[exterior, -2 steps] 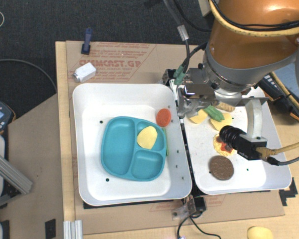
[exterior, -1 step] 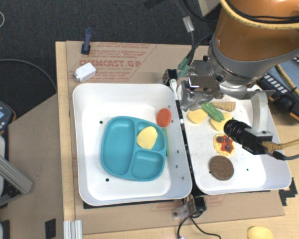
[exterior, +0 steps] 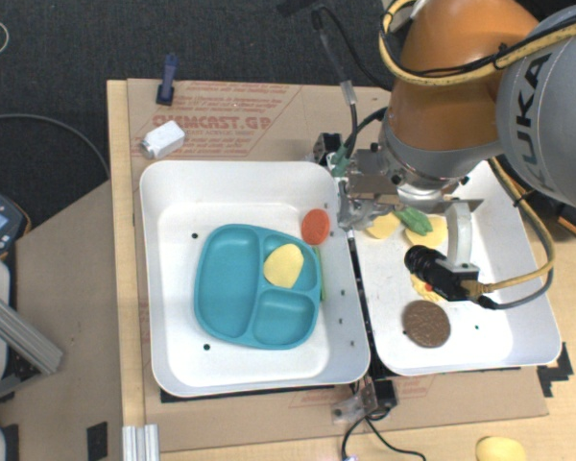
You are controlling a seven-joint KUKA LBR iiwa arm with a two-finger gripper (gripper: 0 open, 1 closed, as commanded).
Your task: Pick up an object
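My gripper (exterior: 403,211) hangs under the grey and orange wrist over the far left part of the right bin (exterior: 518,344). Right below it lie a pale yellow piece (exterior: 380,227) and a green piece (exterior: 418,222); the wrist hides whether either is touched. A brown round disc (exterior: 427,324) rests nearer the front of that bin. In the left bin (exterior: 173,200) a teal divided plate (exterior: 232,291) carries a yellow lemon-like item (exterior: 284,265). An orange-red ball (exterior: 315,226) sits by the plate's far right corner.
A black cable connector (exterior: 440,270) with a yellow hose trails over another yellow piece (exterior: 424,284) in the right bin. On the cardboard behind the bins lie a small white block (exterior: 163,139) and a blue clip (exterior: 166,79). The bins' shared wall (exterior: 357,277) runs just left of the gripper.
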